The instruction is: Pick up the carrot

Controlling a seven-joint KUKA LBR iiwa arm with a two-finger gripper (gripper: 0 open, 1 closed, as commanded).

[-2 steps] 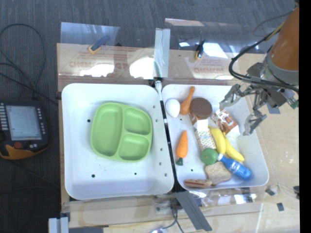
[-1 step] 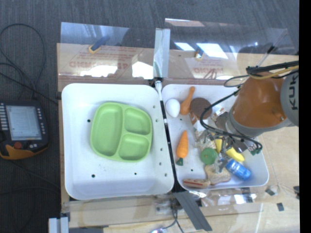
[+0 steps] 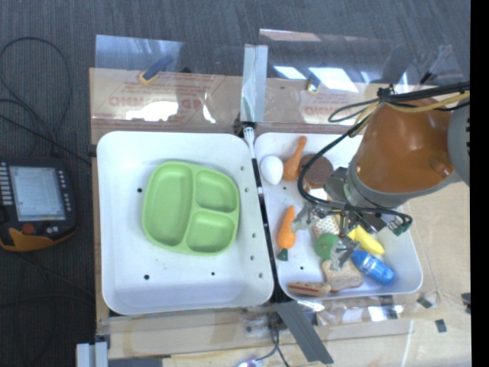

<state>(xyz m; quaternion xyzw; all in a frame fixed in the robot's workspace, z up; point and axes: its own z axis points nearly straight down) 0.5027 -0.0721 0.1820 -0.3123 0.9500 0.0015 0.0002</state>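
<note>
Camera view leaves me unable to tell my pincer's (image 3: 330, 222) state, while the small orange plastic carrot (image 3: 286, 228) lies untouched just left of it.

Reddish lettering runs across the clear panels (image 3: 164, 98) standing behind the two bins, on both the left and the right panel (image 3: 336, 102), but it is faint, washed out by glare and cannot be read. The pendant (image 3: 34, 205) lying on the floor at the left has a lit screen with lines on it, too small to make out. No label, brand or number can be read on the things in the bins or on the arm
</note>
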